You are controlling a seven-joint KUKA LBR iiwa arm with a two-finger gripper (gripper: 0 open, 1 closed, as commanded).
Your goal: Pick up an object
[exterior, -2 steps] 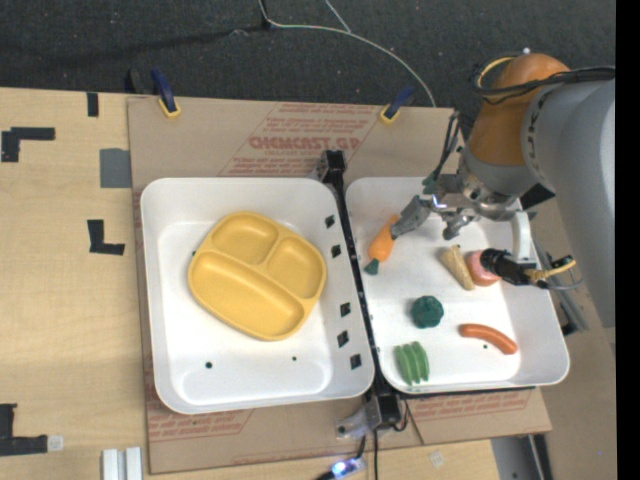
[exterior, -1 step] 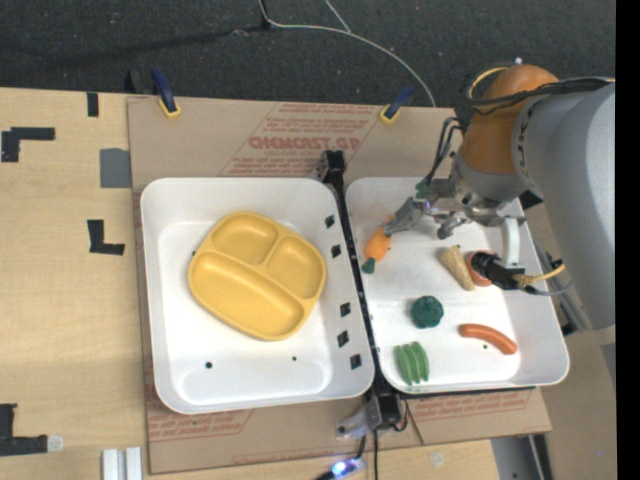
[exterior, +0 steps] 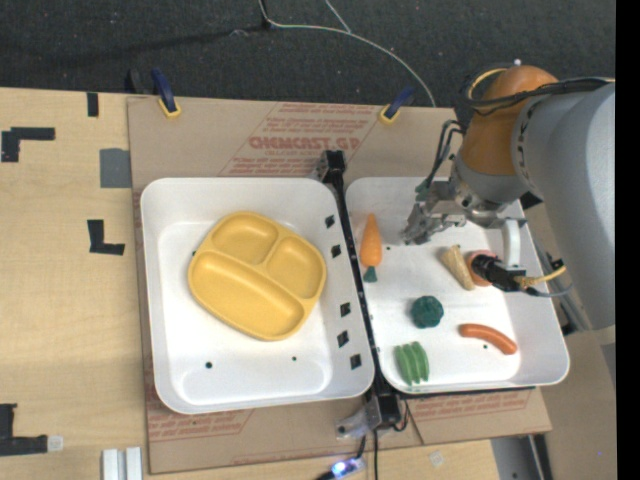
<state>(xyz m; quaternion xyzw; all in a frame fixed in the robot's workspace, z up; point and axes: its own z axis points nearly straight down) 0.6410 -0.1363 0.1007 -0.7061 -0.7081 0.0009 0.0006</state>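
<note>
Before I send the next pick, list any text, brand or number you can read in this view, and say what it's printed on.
"CHEMCAST GP", in red, printed upside down on the brown board under the bins; it repeats across the board.
Smaller red lines beside it: too blurred to read.
Red print on the board's front edge below the right bin: too blurred to read.
No readable text on the yellow plate, the toy foods or the gripper.

A brown cardboard sheet (exterior: 300, 138) with red printing lies on the wooden table (exterior: 60, 298), held at its far edge by two blue clamps (exterior: 163, 92). A thin white cable (exterior: 370, 40) curves across the dark carpet (exterior: 120, 18) beyond
</note>
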